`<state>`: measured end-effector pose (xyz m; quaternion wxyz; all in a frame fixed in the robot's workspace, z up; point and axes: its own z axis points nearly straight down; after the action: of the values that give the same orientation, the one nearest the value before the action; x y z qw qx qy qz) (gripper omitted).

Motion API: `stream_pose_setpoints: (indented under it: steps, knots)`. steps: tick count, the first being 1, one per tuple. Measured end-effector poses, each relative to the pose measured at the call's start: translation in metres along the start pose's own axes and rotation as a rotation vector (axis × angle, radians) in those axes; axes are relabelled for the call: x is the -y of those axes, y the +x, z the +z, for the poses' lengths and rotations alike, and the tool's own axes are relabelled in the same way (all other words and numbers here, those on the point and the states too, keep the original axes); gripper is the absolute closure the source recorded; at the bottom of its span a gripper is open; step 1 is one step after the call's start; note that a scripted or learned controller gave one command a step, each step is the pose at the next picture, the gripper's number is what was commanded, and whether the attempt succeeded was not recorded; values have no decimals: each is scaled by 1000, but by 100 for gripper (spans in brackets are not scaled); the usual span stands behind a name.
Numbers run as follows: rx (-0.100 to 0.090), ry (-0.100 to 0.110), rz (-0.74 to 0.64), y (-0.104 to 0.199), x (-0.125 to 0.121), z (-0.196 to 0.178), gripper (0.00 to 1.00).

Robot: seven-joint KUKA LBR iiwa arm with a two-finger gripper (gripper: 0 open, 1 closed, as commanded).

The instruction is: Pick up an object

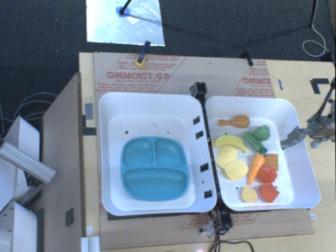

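The right bin (302, 167) holds several toy foods. A brown drumstick (235, 122) lies at the back, with a yellow banana (231, 142) in front of it. To the right are a green vegetable (261, 133) and a dark green piece (254, 143). An orange carrot (255, 167) lies beside two pale yellow pieces (231, 161). A red tomato (267, 175), an orange cracker (271, 161), a red piece (269, 192) and a small yellow piece (249, 195) sit near the front. My gripper (289, 139) reaches in from the right, over the bin's right side, just right of the green vegetable and apart from it.
The left bin (110, 140) carries a blue divided plate (154, 168). A black divider with clips (207, 151) runs between the bins. Bare white floor lies in the right bin along its right wall, under the gripper.
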<state>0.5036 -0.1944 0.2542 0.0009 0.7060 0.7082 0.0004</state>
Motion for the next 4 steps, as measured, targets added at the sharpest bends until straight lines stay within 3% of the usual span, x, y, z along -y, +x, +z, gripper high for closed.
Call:
stream_pose_setpoints:
  steps: [1, 2, 3, 4]
  knots:
    - [-2, 7, 4, -12, 19, 80, 0]
    - [-2, -4, 2, 13, 15, 169, 0]
    - [0, -16, -9, 76, 10, 4, 0]
    - [1, 4, 4, 47, 19, 175, 0]
